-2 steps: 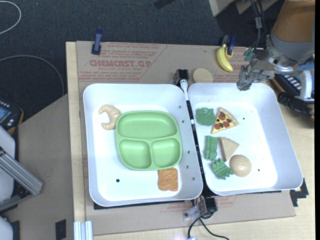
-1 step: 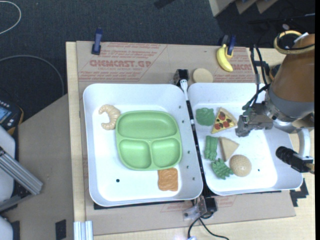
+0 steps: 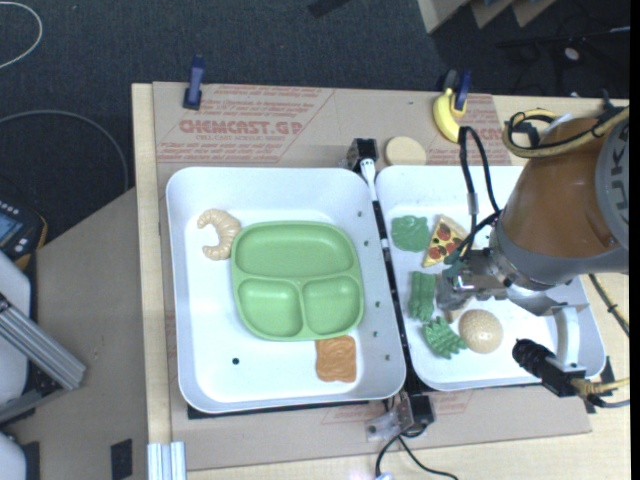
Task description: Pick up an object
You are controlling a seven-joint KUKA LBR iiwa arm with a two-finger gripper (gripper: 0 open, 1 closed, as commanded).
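Note:
My gripper [image 3: 455, 290] hangs low over the right bin [image 3: 560, 353], under the orange-banded wrist. It is just right of a dark green toy [image 3: 422, 294] and above a beige ball [image 3: 481, 330]. A leafy green piece [image 3: 441, 339] lies to the ball's left. A pizza slice [image 3: 442, 241] and a light green piece [image 3: 409, 232] lie further back in that bin. The arm hides the bin's right part.
The left bin [image 3: 190, 298] holds a green divided plate [image 3: 297, 277], a croissant [image 3: 220, 232] at its back left and an orange piece [image 3: 337, 358] at the front. A round beige thing [image 3: 405, 151] and a banana [image 3: 446, 116] lie on the bench behind the bins.

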